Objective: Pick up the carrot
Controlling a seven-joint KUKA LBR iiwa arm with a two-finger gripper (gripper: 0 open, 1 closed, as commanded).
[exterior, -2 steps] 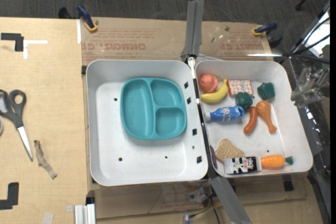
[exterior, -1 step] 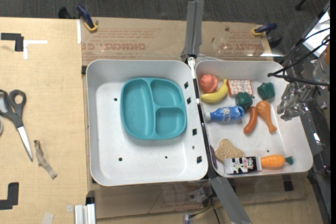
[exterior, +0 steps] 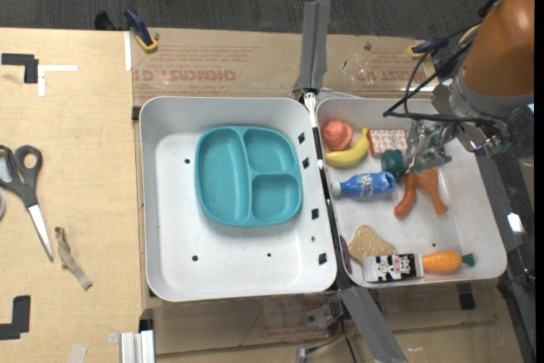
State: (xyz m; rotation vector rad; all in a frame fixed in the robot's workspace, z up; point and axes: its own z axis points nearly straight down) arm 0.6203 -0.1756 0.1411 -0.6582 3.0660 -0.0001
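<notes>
The carrot [exterior: 440, 262], orange with a green end, lies along the front wall of the right bin [exterior: 489, 208], just right of a small milk carton [exterior: 393, 268]. My gripper [exterior: 424, 155] hangs over the back middle of that bin, well behind the carrot. It sits right above two orange-red sausage-like pieces [exterior: 408, 195] and beside a dark green item [exterior: 393, 161]. I see nothing held in it.
The right bin also holds a pink ball [exterior: 337, 133], a banana [exterior: 349, 152], a patterned box [exterior: 387, 138], a blue bottle [exterior: 364, 184] and a bread slice [exterior: 371, 241]. A teal divided plate [exterior: 250, 175] lies in the left bin [exterior: 170, 259]. Scissors [exterior: 28, 187] rest on the bench at left.
</notes>
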